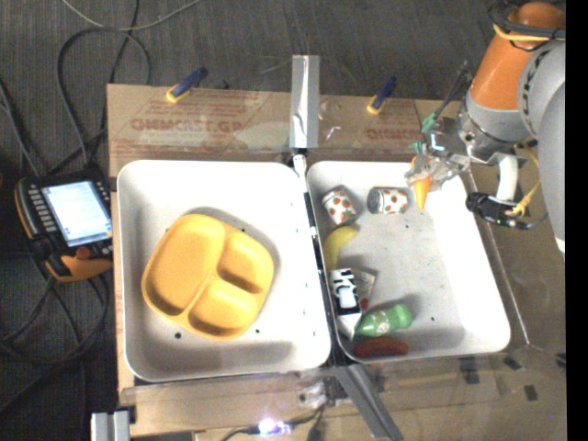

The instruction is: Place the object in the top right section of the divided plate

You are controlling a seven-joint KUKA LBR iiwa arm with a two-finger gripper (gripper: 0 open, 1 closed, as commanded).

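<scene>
Pinching a small orange cone-shaped toy [421, 191] above the right white bin [478, 283], the two-finger gripper [428, 168] has yet to reach the yellow divided plastic plate [209, 274].

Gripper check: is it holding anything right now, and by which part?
It appears so: the gripper has a small orange cone-shaped piece hanging point-down from its fingers, gripped at the wide upper end, above the right bin.

Grey arm [551, 90], orange wrist band [503, 62]
</scene>
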